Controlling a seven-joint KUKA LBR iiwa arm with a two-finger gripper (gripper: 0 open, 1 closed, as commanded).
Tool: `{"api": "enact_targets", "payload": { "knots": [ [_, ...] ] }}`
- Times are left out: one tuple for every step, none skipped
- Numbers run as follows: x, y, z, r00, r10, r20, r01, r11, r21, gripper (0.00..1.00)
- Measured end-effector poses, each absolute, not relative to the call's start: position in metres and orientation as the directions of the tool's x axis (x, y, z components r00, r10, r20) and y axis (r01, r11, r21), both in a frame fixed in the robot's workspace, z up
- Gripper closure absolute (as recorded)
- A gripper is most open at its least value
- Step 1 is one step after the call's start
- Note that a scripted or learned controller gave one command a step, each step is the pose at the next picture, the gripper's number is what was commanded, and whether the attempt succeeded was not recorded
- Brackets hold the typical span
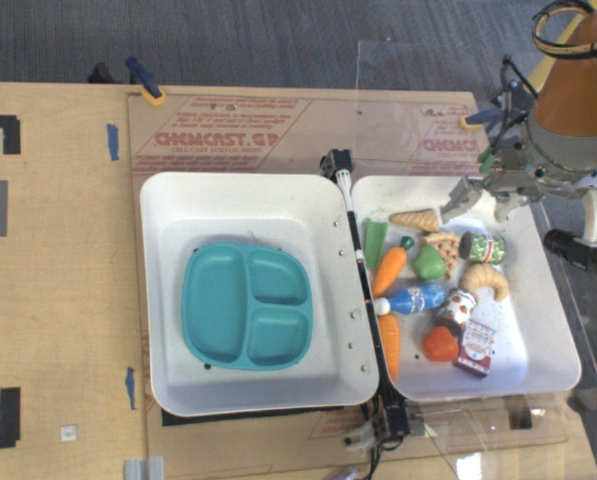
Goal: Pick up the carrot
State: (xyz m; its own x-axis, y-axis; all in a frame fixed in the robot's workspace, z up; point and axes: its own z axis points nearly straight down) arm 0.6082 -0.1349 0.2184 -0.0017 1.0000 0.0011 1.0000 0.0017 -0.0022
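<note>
Your carrot point(388, 270) is lying at nine o'clock in the right bin point(548, 368); your gripper point(475, 196) is hovering at one o'clock, fingers spread, gripping nothing.

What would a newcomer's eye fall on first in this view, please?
Most likely the teal tray, lying alone in the left bin. Next comes the bright jumble of toy food crowding the right bin, with a carrot near its left wall. Above that bin's far edge hangs the gripper, below the arm's orange band.
</note>
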Motion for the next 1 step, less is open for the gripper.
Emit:
{"api": "enact_targets", "payload": {
  "knots": [
    [0.6335,-0.0969,0.0983,-0.033,0.999,-0.002,0.999,0.033,0.01,0.0]
  ]
}}
